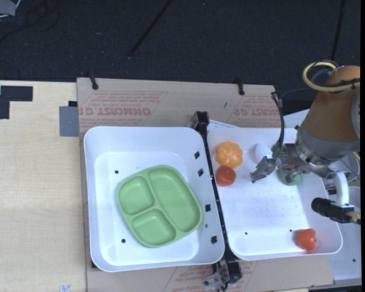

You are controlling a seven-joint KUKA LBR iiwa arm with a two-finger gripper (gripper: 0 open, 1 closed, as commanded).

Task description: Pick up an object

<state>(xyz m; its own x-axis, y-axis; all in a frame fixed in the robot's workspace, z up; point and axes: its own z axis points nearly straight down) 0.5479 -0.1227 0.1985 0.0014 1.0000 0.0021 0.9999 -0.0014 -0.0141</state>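
Claw (269,166) low in my right bin (261,224), reaching for something to lift.

My fingers are spread apart with nothing between them. I hang over the bin's upper middle because the pieces cluster there: an orange ball (229,154) and a red ball (225,176) just beside the divider, a green thing (290,176) tucked under my wrist. Another red piece (306,239) sits well apart, near the lower corner. The green plate (159,206) lies in the left bin (103,163).

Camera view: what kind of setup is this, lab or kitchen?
Most likely a robot grasping test bench in a lab. Two white bins sit side by side on cardboard, holding props: a green divided plate, an orange ball, small red items. The arm reaches in over the right bin, with cables on dark floor behind.
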